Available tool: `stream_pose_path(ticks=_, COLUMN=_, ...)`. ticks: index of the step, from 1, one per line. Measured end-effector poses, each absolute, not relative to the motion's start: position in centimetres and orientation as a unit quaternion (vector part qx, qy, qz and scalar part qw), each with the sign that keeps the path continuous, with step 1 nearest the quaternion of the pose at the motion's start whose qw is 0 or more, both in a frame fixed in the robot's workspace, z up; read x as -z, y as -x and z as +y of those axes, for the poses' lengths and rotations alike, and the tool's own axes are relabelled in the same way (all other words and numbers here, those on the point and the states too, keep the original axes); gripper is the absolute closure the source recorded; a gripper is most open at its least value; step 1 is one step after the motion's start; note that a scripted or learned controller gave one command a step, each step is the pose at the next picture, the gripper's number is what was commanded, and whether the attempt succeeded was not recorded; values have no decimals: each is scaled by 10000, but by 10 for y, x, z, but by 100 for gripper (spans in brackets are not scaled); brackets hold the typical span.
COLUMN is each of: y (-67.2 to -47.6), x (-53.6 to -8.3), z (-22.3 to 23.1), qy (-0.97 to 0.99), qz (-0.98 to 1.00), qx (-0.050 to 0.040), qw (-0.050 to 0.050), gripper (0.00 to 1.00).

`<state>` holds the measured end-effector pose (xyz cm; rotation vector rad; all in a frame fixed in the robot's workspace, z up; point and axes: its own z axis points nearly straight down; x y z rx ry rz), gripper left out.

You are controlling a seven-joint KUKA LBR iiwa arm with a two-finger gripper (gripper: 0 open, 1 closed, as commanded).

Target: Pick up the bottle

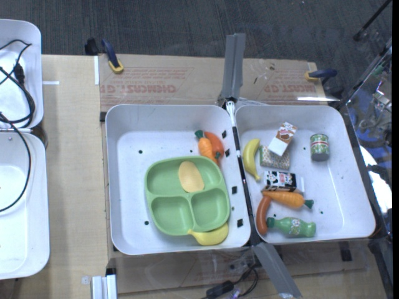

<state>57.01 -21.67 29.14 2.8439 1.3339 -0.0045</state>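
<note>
A smooth green plastic bottle (292, 227) is laid flat beside a tapered carrot (285, 199); the pincer's state cannot be told.

Dark carpet floor (187, 11) beyond wooden bench (68, 167) — white table (19, 185) at left, black cables (15, 98) across it.

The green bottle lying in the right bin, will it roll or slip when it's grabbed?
The green bottle lies on its side, so a nudge could probably roll it. Its rounded body looks smooth, perhaps slippery. It seems to touch the orange sausage-shaped toy and lies close to the carrot, which may crowd a grasp.
</note>
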Motion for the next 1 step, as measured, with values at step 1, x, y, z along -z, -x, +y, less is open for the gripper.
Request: stream_pose_path(ticks=1, y=-570, x=-298, z=-217, qy=-9049, qz=4256, qx=37, qw=-6, gripper=100)
